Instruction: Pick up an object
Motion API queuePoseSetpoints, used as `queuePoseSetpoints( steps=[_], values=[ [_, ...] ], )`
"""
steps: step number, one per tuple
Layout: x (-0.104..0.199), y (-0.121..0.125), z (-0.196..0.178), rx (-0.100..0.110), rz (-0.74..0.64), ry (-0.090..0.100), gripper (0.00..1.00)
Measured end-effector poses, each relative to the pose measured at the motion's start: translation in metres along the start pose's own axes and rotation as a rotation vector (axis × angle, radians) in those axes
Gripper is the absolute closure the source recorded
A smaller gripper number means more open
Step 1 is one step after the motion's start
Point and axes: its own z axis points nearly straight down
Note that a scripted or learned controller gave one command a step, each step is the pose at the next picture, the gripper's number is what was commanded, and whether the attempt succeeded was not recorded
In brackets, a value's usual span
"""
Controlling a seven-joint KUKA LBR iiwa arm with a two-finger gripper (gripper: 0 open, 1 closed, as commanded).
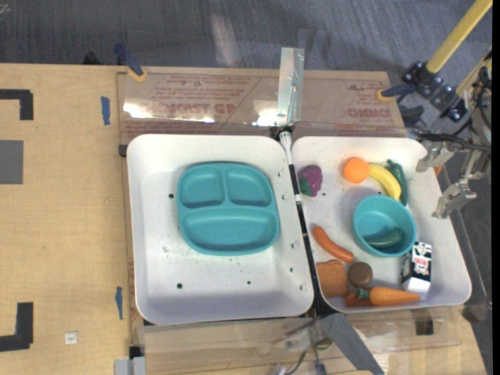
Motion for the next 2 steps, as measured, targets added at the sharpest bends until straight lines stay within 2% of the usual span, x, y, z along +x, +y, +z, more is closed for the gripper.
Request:
queuePoseSetpoints(
  steps=[1, 2],
  values=[
    [-0.010, -0.021, 0.159, 0.003, -0.103, -0.009, 0.00],
    [-0.039, -0.029, 0.185, 0.003, -0.193, -0.009, 0.00]
  ],
)
